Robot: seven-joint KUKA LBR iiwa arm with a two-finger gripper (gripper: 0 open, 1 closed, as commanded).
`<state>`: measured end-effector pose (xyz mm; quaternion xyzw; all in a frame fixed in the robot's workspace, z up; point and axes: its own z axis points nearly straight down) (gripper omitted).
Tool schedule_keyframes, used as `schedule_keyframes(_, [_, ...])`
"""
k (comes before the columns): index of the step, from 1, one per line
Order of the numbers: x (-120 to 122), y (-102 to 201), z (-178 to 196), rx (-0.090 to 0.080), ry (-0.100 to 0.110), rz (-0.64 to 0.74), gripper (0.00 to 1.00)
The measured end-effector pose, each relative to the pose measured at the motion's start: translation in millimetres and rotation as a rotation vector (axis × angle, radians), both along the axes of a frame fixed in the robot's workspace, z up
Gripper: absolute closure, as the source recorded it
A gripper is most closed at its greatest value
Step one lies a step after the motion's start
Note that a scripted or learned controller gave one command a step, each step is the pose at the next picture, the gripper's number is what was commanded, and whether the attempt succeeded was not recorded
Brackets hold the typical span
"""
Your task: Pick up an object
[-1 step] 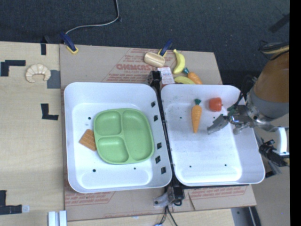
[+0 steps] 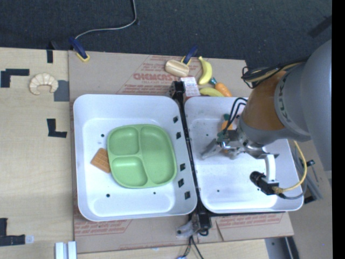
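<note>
My gripper point(image 2: 214, 148) is low inside the right bin point(image 2: 232, 190), near its left wall, with the grey wrist and orange band above it to the right. A small orange thing point(image 2: 227, 125) peeks out just beside the wrist; most of it is hidden. In the left bin point(image 2: 89, 117) lies a green divided plate point(image 2: 142, 155), with a flat tan piece point(image 2: 101, 159) tucked under its left edge. I see nothing between the gripper's tips.
Behind the bins, on the cardboard, lie a bread roll point(image 2: 176, 67), two bananas point(image 2: 205, 71), an orange carrot point(image 2: 221, 87) and a small box point(image 2: 189, 85). A croissant point(image 2: 43, 83) sits on the bench at far left. Cables hang around the arm's wrist.
</note>
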<state>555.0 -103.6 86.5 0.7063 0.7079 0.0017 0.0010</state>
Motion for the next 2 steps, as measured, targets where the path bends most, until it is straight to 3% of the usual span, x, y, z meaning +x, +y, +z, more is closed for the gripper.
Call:
schedule_keyframes(1, [63.4,-5.0,-0.1,-0.003,-0.002,0.000,0.00])
schedule_keyframes(2, [63.1,-5.4,9.4,-0.004,0.000,0.000,1.00])
